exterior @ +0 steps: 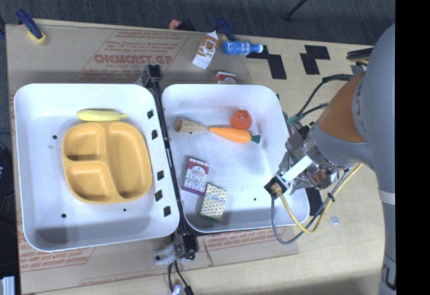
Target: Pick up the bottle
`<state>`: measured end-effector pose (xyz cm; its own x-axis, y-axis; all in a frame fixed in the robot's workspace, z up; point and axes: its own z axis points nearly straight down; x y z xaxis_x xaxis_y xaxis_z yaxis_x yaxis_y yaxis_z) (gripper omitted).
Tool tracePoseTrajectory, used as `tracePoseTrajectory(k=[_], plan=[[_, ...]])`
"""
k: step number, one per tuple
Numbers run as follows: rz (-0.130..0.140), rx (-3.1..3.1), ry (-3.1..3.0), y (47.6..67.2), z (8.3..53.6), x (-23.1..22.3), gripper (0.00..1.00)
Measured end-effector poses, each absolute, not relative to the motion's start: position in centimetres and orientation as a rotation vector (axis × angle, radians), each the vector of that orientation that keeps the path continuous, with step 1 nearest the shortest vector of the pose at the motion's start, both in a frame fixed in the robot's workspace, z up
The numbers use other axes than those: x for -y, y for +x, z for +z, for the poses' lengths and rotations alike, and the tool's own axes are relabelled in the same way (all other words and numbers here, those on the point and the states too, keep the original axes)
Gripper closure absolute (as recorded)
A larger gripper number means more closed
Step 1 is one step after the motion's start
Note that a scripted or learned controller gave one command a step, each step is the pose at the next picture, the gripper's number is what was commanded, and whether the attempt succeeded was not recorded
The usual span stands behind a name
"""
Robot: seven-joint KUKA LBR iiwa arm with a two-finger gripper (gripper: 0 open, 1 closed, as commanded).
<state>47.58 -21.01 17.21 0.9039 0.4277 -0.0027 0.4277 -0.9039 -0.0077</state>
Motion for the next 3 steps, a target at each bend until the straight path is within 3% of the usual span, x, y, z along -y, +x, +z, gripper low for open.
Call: tracePoseTrajectory(k=[1,3], plan=[[0.010,0.325,-3.116,47.6,17.1,16.8,1.00],[0.005,0.430,-3.108,47.6,18.4,21.0,1.00]])
